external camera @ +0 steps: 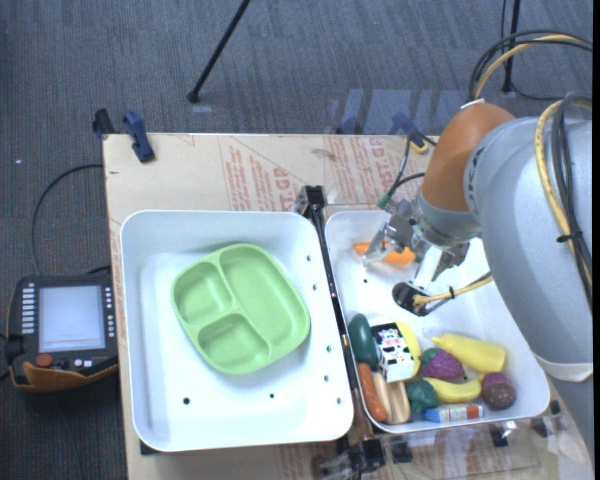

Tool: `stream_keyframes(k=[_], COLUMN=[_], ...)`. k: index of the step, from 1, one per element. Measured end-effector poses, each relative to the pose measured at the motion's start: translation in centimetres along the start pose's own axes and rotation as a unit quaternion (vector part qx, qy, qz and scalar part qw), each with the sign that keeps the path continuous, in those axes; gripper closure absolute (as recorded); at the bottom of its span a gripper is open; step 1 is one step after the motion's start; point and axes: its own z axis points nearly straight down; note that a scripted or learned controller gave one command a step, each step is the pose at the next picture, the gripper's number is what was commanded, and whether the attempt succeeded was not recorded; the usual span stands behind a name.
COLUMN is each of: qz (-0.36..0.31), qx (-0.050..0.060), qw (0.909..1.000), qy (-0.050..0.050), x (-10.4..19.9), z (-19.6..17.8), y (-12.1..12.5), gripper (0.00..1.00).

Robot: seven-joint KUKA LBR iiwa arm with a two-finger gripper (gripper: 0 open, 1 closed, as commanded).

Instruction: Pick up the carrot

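Observation:
The carrot [365, 250] is a small orange piece lying in the upper left part of the right white bin [510, 313]. Its left tip pokes out beside my gripper [393, 250], and more orange shows just to the right under the gripper's body. The gripper is low over the carrot, right on top of it, reaching in from the grey arm with its orange band [460, 158]. The gripper hides the middle of the carrot.
The left bin [140, 268] holds a green divided plate [240, 308]. Several toy foods crowd the right bin's near end: a dark green vegetable [361, 336], a cow-print box [390, 346], a yellow piece [470, 351], a purple one [442, 365], a hot dog [375, 393].

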Motion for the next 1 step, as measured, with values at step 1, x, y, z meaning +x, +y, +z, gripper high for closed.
stream_keyframes(k=[1], qz=[-0.002], qx=[0.004], qw=[1.0000], qy=[-0.001], x=[-0.01], z=[-0.85], y=[-0.10], gripper=[1.00])
